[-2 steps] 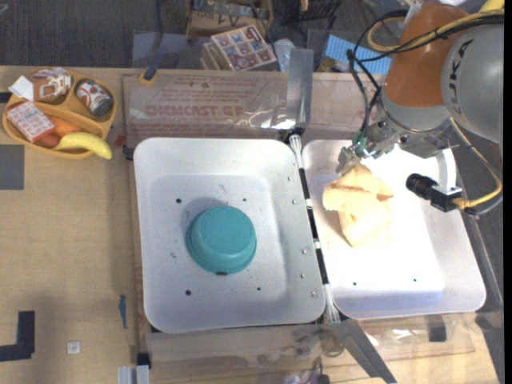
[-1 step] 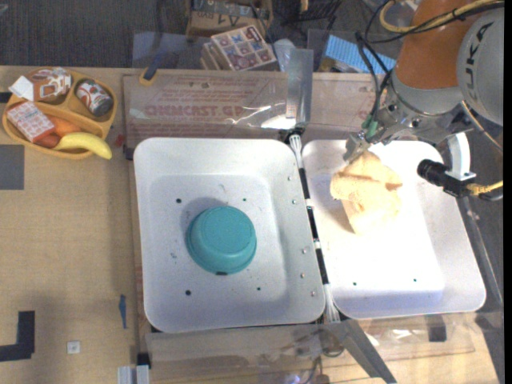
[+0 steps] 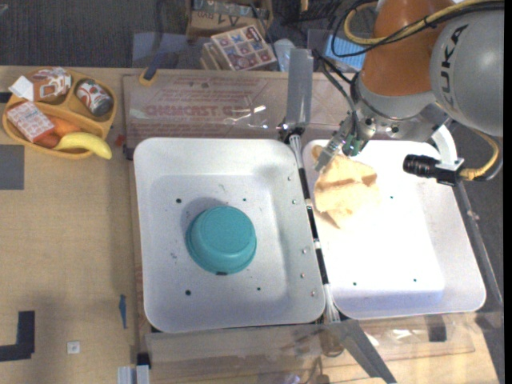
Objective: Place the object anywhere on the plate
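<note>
A round teal plate [image 3: 222,238] lies in the middle of the left white bin [image 3: 160,174]. My gripper [image 3: 339,150] hangs over the far left corner of the right white bin [image 3: 400,254], close to the divider between the bins. It is shut on the top edge of a floppy tan object [image 3: 344,189], which hangs down from the fingers and spreads toward the bin floor. The object is apart from the plate, to its right and across the divider.
A grey upright post [image 3: 300,86] stands behind the gap between the bins, just left of the gripper. A black cylinder [image 3: 424,166] juts out at the right bin's far right. A yellow tray [image 3: 60,118] with a banana and toy food sits at the far left.
</note>
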### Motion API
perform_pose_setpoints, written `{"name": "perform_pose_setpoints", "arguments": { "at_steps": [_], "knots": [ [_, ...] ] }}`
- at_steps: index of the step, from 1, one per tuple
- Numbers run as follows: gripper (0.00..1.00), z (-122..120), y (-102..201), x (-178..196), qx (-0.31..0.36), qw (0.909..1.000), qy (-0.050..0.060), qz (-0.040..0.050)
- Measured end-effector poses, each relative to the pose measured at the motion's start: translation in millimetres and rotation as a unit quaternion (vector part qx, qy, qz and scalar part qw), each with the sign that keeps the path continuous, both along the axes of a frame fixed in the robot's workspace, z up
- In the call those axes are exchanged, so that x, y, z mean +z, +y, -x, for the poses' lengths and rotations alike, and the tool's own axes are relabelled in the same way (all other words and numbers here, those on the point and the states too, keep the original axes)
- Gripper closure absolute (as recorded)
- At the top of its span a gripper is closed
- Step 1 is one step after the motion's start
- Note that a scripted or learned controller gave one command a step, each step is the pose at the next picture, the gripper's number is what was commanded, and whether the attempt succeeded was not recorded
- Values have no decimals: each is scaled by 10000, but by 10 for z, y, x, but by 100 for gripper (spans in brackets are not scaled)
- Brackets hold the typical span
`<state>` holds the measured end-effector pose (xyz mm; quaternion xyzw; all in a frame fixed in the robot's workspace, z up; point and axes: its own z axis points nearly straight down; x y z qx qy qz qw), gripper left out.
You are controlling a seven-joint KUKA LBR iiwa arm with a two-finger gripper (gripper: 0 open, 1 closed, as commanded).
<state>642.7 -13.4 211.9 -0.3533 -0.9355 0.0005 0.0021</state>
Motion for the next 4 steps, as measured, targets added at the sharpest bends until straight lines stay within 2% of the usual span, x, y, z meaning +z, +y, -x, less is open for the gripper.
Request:
{"name": "perform_pose_setpoints", "arguments": {
  "at_steps": [1, 2, 3, 4],
  "knots": [
    [100, 126, 448, -85, 1979, 9802, -3, -12],
    [100, 238, 970, 38, 3511, 9363, -20, -16],
    [100, 220, 1450, 39, 3529, 9357, -33, -14],
    [100, 355, 1953, 64, 3537, 9354, -32, -14]
  ]
}}
